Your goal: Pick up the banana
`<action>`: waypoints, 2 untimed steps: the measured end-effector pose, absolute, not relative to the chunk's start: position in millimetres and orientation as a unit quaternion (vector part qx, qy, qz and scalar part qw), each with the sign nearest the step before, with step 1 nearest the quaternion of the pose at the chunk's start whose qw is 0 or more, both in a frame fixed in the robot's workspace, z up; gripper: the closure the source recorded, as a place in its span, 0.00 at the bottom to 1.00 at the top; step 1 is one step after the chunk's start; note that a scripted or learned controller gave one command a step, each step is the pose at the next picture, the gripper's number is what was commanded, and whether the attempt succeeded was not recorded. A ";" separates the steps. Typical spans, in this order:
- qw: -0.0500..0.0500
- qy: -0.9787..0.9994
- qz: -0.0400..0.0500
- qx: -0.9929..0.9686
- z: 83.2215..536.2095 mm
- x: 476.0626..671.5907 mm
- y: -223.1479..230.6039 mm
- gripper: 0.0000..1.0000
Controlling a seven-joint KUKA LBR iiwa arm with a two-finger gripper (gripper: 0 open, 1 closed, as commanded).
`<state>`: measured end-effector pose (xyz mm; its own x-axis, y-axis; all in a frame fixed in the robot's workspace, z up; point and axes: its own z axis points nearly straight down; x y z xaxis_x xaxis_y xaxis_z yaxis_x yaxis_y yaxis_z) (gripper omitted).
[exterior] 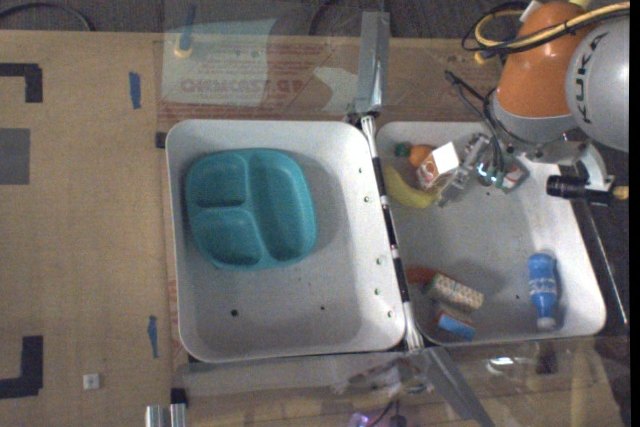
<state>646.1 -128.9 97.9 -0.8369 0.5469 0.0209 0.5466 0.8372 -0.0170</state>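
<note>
The yellow banana (406,188) lies curved in the far left corner of the right bin (500,235), close to the wall between the two bins. A small orange and white object (428,165) sits against its upper side. My gripper (458,183) hangs just right of the banana's right end, tilted down toward the left. I see nothing held in it. The grey wrist with its orange band (535,75) rises behind it at the upper right.
A teal divided plate (250,207) lies in the left bin (290,315). In the right bin, a blue bottle (541,289) lies near the front right, with a patterned box (457,291) and a small blue and orange item (455,323) at the front left.
</note>
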 end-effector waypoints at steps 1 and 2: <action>-0.001 -0.831 0.000 -0.556 185.5 657.3 -62.9 1.00; -0.003 -0.885 -0.001 -0.465 333.7 665.8 -46.1 1.00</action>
<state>665.8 -46.1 333.7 -0.5670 0.8237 -0.0047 0.8237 0.5670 0.0044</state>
